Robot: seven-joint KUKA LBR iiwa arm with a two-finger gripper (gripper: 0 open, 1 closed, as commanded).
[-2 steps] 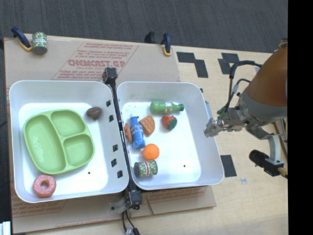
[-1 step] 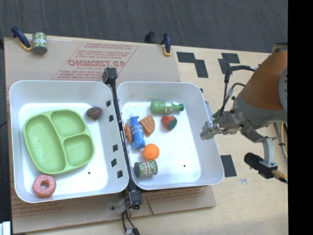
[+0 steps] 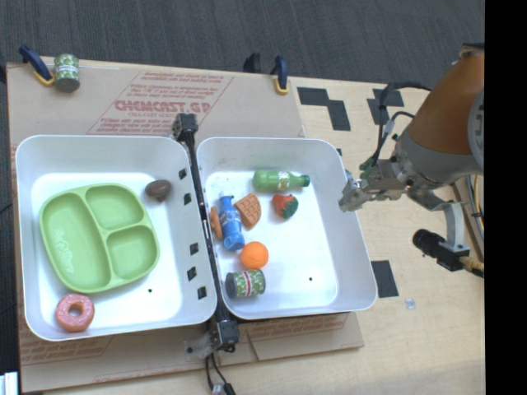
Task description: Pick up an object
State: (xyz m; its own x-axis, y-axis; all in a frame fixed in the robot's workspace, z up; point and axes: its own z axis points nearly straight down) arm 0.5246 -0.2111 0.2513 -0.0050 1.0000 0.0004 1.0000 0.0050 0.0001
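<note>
From above, my gripper (image 3: 352, 197) hangs just past the right rim of the right bin (image 3: 356, 257), over the bench and not over any of the things inside. I cannot tell how it is set; it is too small and blurred here, and I see nothing in it.

The things to pick lie in the right bin. A green bottle (image 3: 278, 180) lies on its side near the far wall, with a strawberry (image 3: 285, 206) just beside it. A blue bottle (image 3: 230, 222) lies by the left wall, touching a waffle-like piece (image 3: 249, 210). An orange (image 3: 254, 256) sits mid-bin, and a small can (image 3: 245, 283) lies just below it.

In the left bin (image 3: 25, 245) are a green tray (image 3: 97, 237), a brown lump (image 3: 158, 190) beside its far corner, and a pink donut (image 3: 75, 312) at the near corner.
</note>
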